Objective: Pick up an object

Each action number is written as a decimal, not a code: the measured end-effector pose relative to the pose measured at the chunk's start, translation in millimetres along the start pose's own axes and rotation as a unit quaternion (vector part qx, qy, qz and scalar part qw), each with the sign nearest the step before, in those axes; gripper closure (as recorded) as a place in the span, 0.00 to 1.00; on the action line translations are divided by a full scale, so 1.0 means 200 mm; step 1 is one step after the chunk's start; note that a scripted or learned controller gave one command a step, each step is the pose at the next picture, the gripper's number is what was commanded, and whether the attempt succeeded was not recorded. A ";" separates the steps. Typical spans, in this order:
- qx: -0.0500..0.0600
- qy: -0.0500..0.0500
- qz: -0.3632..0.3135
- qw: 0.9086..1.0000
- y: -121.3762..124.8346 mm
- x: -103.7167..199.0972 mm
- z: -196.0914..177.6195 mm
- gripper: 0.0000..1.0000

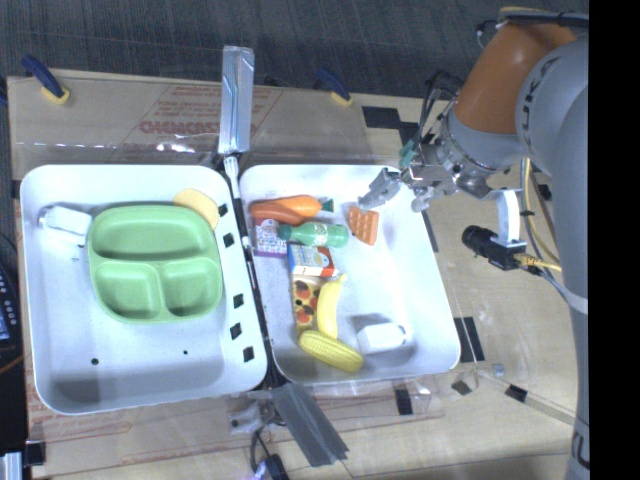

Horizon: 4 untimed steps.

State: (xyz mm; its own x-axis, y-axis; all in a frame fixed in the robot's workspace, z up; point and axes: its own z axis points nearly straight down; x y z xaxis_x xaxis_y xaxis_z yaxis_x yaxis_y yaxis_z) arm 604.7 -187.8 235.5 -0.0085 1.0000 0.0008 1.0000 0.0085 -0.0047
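I count two white bins point(40, 368): one green tray point(155, 263) in the left; right holds one carrot point(285, 209), one green bottle point(318, 234), one banana point(328, 306), one corn cob point(331, 350) (plus small cartons).

Grey arm point(560, 118), orange band, black cables.

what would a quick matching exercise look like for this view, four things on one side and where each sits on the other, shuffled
Things:
1. green tray
2. carrot
3. corn cob
4. gripper

Places:
A. near edge of the right bin, beside a white block
B. above the far right corner of the right bin
C. middle of the left bin
D. far left part of the right bin, by the divider

Pairs: 1-C, 2-D, 3-A, 4-B
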 end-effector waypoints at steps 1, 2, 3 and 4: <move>0.000 0.000 -0.141 0.990 -0.33 0.27 0.51 0.00; -0.004 0.000 -0.086 0.996 -0.15 0.19 0.69 0.00; -0.007 -0.001 -0.074 0.997 0.06 0.08 0.69 0.00; -0.001 0.000 -0.112 0.994 -0.24 0.22 0.49 0.00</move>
State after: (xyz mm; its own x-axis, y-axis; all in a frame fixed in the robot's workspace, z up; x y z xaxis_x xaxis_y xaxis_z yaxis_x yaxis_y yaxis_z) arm 556.3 -143.7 138.4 -0.2312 0.9729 0.0016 0.9729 0.2312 -0.0026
